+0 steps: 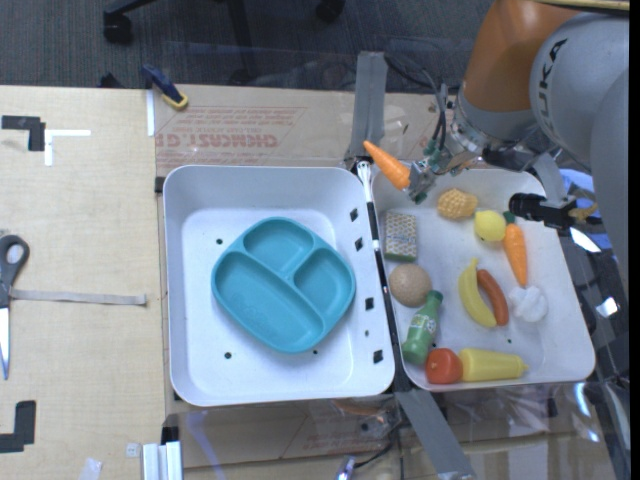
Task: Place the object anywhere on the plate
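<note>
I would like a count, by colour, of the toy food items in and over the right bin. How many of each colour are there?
Orange: 2, carrot near the jaws, carrot
Yellow: 4, corn, lemon, banana, bottle
Red: 2, sausage, tomato
Green: 2, bottle, sponge-like block
Beige: 1, ball
White: 1, garlic-like piece
Total: 12

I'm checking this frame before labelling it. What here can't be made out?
- Gripper: small and cluttered by cables in the camera view; its hold on the carrot is unclear.
- Arm: cut off by the top and right edges.
- Right bin: far corner hidden under the arm.
- White object: too small to identify.
- Scissors: cut off by the left edge.
</note>
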Controlling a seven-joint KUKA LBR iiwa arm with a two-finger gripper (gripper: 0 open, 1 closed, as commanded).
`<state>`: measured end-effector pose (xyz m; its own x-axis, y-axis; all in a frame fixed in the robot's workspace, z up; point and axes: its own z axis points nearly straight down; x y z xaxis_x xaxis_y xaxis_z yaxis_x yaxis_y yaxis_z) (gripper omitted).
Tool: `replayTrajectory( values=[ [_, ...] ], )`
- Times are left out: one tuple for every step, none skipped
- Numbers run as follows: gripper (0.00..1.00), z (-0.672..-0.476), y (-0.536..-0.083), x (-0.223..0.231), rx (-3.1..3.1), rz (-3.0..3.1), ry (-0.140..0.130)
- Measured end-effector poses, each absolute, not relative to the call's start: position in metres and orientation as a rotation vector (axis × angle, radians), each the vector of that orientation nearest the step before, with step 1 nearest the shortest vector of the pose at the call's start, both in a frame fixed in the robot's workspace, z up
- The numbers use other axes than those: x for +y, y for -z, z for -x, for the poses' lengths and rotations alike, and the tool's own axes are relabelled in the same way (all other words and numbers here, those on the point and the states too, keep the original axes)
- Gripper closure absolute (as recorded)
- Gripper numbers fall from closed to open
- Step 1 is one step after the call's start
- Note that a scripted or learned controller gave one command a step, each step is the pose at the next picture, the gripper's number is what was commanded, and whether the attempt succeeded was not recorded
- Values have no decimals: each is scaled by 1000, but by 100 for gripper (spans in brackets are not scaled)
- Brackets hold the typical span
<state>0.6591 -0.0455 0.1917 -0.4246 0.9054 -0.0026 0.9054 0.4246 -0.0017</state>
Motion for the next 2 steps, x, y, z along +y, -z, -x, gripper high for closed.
replayTrajectory(
  values=[
    [0,-659,-192,-46,2650,-1685,4],
    [0,-616,-192,95,2710,-1588,1]
  ],
)
